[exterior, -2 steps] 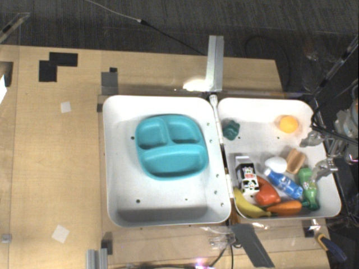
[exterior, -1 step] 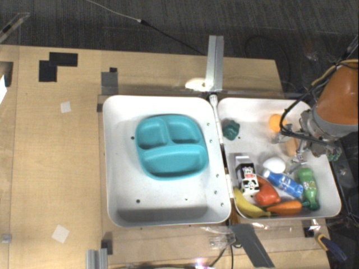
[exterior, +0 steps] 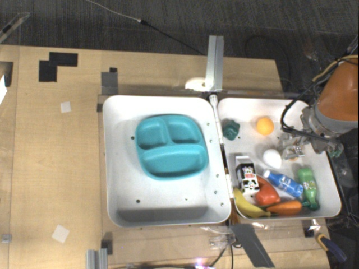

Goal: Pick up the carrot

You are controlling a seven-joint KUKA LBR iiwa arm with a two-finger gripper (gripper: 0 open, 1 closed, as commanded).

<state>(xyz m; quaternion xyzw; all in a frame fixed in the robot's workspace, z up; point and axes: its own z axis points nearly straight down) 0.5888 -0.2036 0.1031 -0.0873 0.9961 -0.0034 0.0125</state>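
Where the arm (exterior: 339, 97) reaches in from the right, its hand (exterior: 294, 148) hangs over the right bin (exterior: 331, 175), above the bin floor near the white egg-like ball (exterior: 272, 158); whether that hand is released or clenched cannot be told from this slanted look down.

The carrot (exterior: 285, 208) lies on its side along the near wall of the right bin, well apart from the hand. It touches the right end of the banana (exterior: 248, 204), and a red pepper (exterior: 267, 194) sits just above it. A blue bottle (exterior: 284, 184) lies slanted beyond the pepper, and a green item (exterior: 308, 185) stands at the bin's near right. A small black-and-white toy (exterior: 247, 174) rests by the left wall.

Farther back in the same bin are an orange ball (exterior: 265, 126) and a dark teal piece (exterior: 230, 129), near the far-left corner.

The left bin (exterior: 120, 150) holds a teal divided plate (exterior: 170, 145), turned a little askew. Both bins sit side by side on the pale wooden tabletop (exterior: 50, 167).
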